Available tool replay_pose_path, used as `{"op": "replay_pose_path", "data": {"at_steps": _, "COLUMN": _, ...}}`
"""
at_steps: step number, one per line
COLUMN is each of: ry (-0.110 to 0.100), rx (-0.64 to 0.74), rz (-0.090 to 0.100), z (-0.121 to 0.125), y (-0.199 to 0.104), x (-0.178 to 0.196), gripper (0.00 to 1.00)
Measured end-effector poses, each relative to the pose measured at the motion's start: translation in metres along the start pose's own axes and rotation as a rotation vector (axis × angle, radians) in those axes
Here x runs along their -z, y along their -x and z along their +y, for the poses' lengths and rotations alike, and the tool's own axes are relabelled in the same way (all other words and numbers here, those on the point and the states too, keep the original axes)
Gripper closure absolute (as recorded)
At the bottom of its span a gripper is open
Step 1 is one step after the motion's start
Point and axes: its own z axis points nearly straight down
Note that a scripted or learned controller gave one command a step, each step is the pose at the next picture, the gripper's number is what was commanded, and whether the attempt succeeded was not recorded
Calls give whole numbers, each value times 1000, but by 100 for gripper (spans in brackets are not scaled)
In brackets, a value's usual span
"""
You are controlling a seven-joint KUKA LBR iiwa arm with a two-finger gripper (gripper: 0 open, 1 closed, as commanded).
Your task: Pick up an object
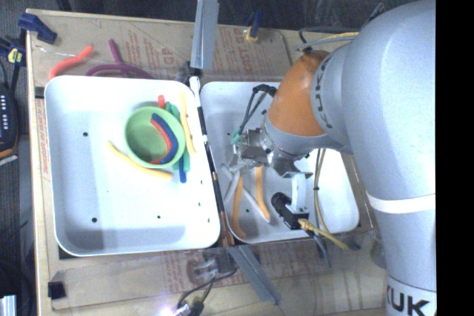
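Where arm dips: 2 white bins (81,226), 1 green bowl (144,133).

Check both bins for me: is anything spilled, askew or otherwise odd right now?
Nothing is spilled. In the left bin, the green bowl sits tilted on a heap of colored sticks rather than flat. An orange stick and a purple loop lie on the bench behind that bin. The pincer is down in the right bin.

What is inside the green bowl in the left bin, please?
Inside the green bowl lie a curved red piece and a curved blue piece. A yellow strip passes under its rim. The bin floor beneath the bowl is covered.
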Motion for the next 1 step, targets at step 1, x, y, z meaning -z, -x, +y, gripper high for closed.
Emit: {"op": "replay_pose_path", "data": {"at_steps": 1, "ry": -3, "rx": 349, "rz": 15, "z": 69, "y": -54, "x": 78, "gripper": 100}}
